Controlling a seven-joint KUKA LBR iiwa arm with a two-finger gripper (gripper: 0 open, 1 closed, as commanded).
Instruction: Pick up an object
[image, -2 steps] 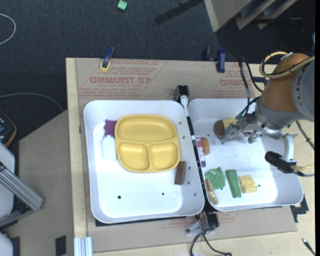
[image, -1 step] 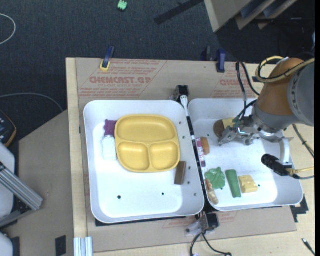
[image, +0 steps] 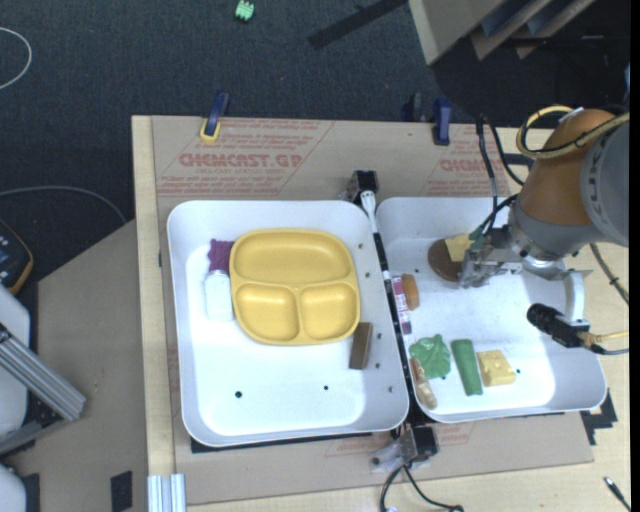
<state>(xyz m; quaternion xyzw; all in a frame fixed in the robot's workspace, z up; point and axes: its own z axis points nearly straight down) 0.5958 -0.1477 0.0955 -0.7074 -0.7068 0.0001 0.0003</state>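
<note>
arm (image: 575, 190) reaching into the right bin (image: 560, 395) from the right | jaws (image: 475, 268) hanging low beside a brown round object (image: 443, 260) and a yellow piece (image: 459, 246) at the bin's far left; cannot tell how far open or whether gripping | green block (image: 464, 366), green leafy item (image: 431, 353), yellow block (image: 497, 368) lying near the front | yellow divided tray (image: 295, 285) sitting in the left bin (image: 280, 410)

Two shallow white plastic bins (image: 200, 380) side by side on a brown cardboard-covered bench (image: 270, 150); dark carpeted floor (image: 120, 60) around
</note>
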